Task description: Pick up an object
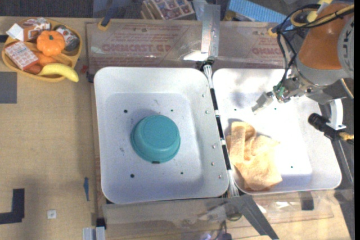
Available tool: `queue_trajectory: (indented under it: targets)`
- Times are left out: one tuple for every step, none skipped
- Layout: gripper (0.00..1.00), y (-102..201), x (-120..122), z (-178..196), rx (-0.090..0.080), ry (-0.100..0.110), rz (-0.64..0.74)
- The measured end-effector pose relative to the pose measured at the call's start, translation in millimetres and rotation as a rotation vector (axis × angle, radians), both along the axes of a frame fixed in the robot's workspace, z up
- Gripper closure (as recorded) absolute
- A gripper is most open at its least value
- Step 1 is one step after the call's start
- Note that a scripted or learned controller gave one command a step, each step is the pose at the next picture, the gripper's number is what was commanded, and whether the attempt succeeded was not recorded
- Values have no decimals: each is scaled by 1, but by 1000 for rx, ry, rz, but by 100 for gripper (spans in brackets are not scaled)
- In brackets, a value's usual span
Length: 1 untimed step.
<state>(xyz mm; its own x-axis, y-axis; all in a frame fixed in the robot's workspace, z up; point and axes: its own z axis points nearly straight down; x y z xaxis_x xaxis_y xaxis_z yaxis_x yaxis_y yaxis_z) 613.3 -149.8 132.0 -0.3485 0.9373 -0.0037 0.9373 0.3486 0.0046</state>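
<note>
1. 2 shallow white bins sit side by side on the worktop: the left bin and the right bin, meeting along a central seam.
2. A teal bowl lies upside down near the middle of the left bin, well apart from every wall.
3. A crumpled yellow-orange cloth lies in the right bin, pressed into its near-left corner and touching the wall beside the seam.
4. The grey arm, with its orange band, reaches in from the right above the right bin's far half.
5. The end effector points down and to the left, over bare white floor just beyond the cloth's far edge. Nothing sits between its fingers; whether they are spread or closed I cannot tell, as the tip is small and blurred.
6. The cloth and the end effector are near each other but apart; the bowl is well away, in the other bin.
7. On the worktop's far-left corner stands a yellow dish holding a small orange pumpkin, a banana and some small packets.
</note>
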Motion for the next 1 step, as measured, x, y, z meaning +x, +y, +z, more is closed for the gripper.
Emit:
queue_trajectory:
  targets:
    - [0, -23, 54, 71, 1, 1, -293]
